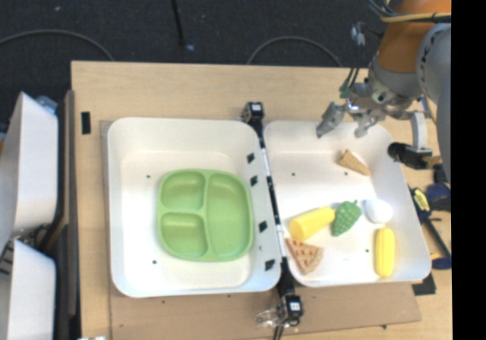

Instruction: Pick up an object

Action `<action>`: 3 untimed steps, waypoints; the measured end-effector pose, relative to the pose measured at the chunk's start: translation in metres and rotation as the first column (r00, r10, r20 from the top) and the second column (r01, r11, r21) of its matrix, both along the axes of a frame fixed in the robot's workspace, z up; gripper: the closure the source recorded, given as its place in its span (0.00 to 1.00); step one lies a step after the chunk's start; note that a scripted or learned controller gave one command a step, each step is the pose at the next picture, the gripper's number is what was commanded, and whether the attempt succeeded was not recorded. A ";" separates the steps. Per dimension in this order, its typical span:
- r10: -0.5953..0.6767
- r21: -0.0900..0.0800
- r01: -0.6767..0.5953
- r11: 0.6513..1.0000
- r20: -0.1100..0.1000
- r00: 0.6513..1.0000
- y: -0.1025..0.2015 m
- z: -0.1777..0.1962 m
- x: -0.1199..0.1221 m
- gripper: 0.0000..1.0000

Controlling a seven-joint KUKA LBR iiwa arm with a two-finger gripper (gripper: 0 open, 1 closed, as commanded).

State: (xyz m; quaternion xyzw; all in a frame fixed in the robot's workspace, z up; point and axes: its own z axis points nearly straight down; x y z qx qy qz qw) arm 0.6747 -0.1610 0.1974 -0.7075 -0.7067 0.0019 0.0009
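My gripper point(345, 124) hangs over the far edge of the right bin point(304, 150), its two grey fingers spread open with nothing between them. Just below and to its right, a tan wedge point(354, 162) lies on the bin floor. Nearer the front lie a yellow corn piece point(311, 221), a green broccoli-like piece point(346, 218), a white egg point(377, 211), a yellow banana-like piece point(385, 251) and a pizza slice point(304, 256).
The left bin point(129, 179) holds a green divided plate point(205, 214). A black-clipped divider point(264, 194) runs between the bins. The orange-banded arm point(410, 23) comes in from the upper right. White boxes stand at the left edge.
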 end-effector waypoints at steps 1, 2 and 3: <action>-0.001 0.000 0.001 1.000 0.001 1.000 -0.006 -0.058 -0.008 0.00; -0.001 -0.001 0.001 1.000 0.003 1.000 -0.007 -0.098 -0.008 0.00; -0.001 -0.003 0.001 1.000 0.010 1.000 -0.009 -0.084 -0.006 1.00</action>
